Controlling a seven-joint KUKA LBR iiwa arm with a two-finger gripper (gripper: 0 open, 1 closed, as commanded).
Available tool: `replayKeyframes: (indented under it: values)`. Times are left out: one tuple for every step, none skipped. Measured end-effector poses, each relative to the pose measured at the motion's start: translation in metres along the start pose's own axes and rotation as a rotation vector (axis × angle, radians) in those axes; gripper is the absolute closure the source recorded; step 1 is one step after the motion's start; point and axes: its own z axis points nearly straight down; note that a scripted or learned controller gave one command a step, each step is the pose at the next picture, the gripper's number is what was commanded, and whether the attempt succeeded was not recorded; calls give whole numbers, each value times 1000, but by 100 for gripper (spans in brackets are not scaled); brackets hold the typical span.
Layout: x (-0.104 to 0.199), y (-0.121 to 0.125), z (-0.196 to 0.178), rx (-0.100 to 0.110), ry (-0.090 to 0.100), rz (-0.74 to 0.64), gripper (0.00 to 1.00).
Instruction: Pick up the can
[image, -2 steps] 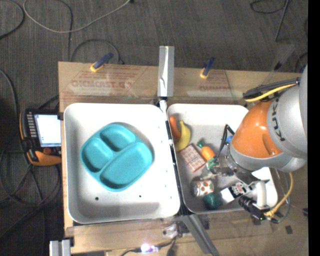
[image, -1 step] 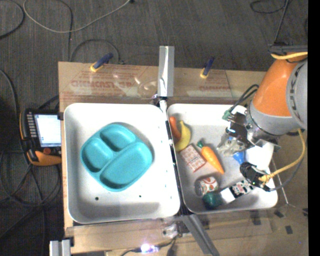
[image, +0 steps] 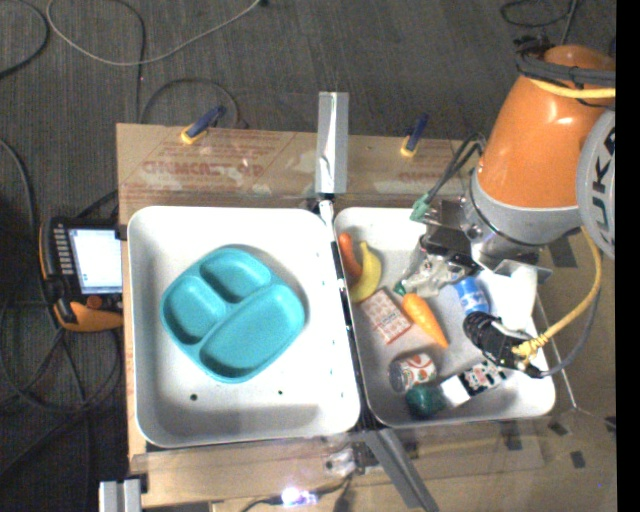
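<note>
The can (image: 413, 371), small and silvery with a red and white label, lies on its side near the front of the right bin (image: 540, 405). My gripper (image: 431, 273) hangs over the middle of that bin, just above the leafy end of an orange carrot (image: 426, 318). It is about a hand's width behind the can and holds nothing that I can see. The big orange and grey wrist hides the bin's back right corner.
Around the can lie a dark green object (image: 426, 401), a black and white item (image: 482, 378), a red card (image: 385, 315), a blue and white bottle (image: 469, 298) and a banana (image: 366, 272). The left bin (image: 150, 400) holds a teal divided plate (image: 235, 312).
</note>
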Motion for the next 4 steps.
replayKeyframes:
  values:
    - [82,59,-1,2,-1,-7,100]
    - [117,89,-41,1,0,-144,100]
    - [94,51,3,3,-1,-107,100]
    - [163,96,-66,0,-1,147,100]
